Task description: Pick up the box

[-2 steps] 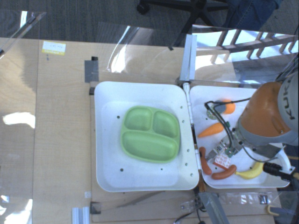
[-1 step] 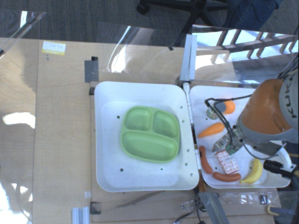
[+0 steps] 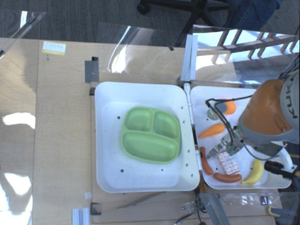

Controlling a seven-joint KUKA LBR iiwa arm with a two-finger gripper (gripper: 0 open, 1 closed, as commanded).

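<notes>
Nearest the camera, the box (image 3: pixel 228 162) lay just below the jaws (image 3: pixel 224 149), between sausage (image 3: pixel 228 177) and banana (image 3: pixel 254 172). Whether the jaws stood open could not be told; a straight descent astride the box seemed best.

Dark carpet (image 3: pixel 84 8) — office chair (image 3: pixel 187 6)

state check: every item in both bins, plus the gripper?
green divided plate: flat in left bin, compartments bare
box: lying flat in right bin, under the gripper
gripper: low over the box, grip not discernible
carrot: lying loose
two sausages: lying by the box
banana: lying right of the box
orange piece: partly hidden by cable
</notes>
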